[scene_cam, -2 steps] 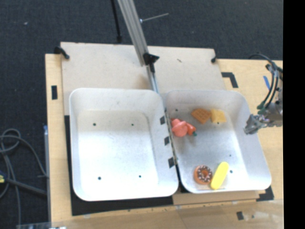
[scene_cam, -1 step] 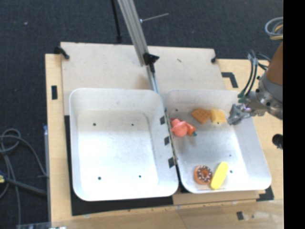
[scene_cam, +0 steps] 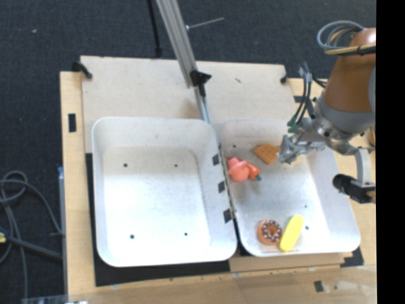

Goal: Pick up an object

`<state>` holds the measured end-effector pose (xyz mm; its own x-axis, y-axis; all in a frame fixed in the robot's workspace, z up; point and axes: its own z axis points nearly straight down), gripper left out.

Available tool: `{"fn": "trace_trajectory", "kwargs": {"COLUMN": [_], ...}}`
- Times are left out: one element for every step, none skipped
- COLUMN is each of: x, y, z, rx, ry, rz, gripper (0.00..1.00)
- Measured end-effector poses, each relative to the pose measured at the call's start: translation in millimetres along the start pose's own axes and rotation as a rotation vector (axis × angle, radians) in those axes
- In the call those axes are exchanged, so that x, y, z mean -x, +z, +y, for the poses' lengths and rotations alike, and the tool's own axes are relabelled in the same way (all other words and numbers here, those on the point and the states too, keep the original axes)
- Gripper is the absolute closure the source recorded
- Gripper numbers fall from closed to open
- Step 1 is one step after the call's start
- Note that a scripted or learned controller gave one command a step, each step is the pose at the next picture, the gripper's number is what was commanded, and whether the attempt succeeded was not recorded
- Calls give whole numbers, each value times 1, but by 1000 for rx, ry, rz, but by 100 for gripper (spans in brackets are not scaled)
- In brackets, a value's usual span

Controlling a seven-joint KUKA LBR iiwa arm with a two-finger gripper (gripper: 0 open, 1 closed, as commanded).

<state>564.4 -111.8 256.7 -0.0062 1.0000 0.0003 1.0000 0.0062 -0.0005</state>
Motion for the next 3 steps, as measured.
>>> {"fn": "trace_trajectory", "kwargs": {"x": [-55, -108, -161], "y": [9, 18, 10], "z": [27, 45, 75], "rx": [3, 2, 4], "ry": [-1, 0, -1], "rz": [0, 0, 1], "gripper": [100, 100, 100]}}
